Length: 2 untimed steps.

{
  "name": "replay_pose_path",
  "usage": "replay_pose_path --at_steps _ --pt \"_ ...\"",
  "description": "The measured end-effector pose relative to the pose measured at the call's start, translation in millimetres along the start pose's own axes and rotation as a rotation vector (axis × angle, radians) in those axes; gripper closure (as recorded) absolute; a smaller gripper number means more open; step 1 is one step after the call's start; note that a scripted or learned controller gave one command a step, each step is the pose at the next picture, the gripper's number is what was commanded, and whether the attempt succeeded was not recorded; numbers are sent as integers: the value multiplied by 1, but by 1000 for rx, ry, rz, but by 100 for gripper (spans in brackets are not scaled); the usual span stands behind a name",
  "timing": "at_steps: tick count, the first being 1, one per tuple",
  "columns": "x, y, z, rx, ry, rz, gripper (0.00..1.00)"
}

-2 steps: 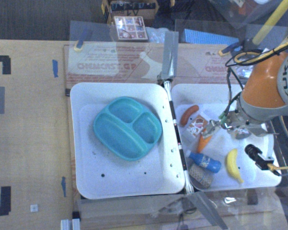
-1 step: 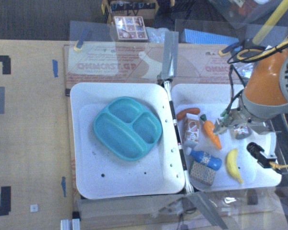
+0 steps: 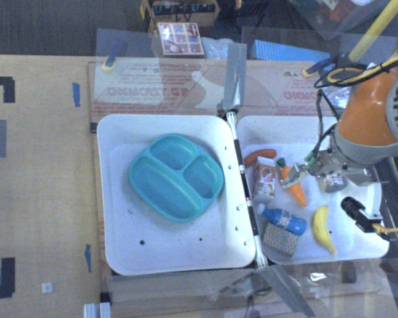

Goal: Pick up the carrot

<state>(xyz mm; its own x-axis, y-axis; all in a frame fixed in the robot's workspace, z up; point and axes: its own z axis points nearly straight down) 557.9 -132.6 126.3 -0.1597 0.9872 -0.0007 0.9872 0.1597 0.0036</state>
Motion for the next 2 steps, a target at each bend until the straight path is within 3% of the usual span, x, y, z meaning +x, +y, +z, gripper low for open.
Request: replay_pose_path --at_steps 1,2 --pt "-15 25 39 -1 0 42 0" --pt "-17 26 28 -6 -3 44 100"
